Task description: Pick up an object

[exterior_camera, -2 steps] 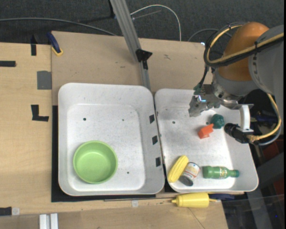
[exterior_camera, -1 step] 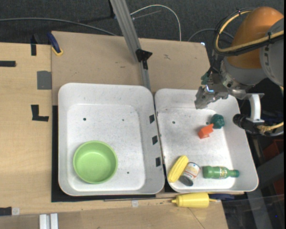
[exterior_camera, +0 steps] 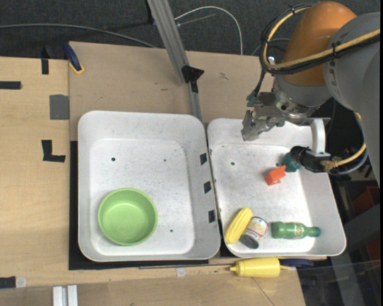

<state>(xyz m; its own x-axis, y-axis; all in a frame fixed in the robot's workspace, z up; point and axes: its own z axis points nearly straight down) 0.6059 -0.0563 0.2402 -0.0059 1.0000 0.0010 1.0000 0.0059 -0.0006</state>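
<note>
Four items sat low in the right bin (exterior_camera: 319, 190); gripper (exterior_camera: 252, 129) hung over its top edge, probably lining up; jaw state unclear.

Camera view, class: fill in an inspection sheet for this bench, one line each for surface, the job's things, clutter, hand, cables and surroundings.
Surface: tan bench bearing a left white bin and a right white bin side by side.
Job's things: right bin holds an orange block, a corn cob, a small can and a green bottle, lying flat; left bin holds a green bowl.
Clutter: yellow bottle lying outside the right bin's near edge.
Hand: the hand hangs over the right bin's far rim, holding nothing visible.
Cables: black and yellow cables loop around the wrist.
Surroundings: a grey pole slants over the bench.
</note>
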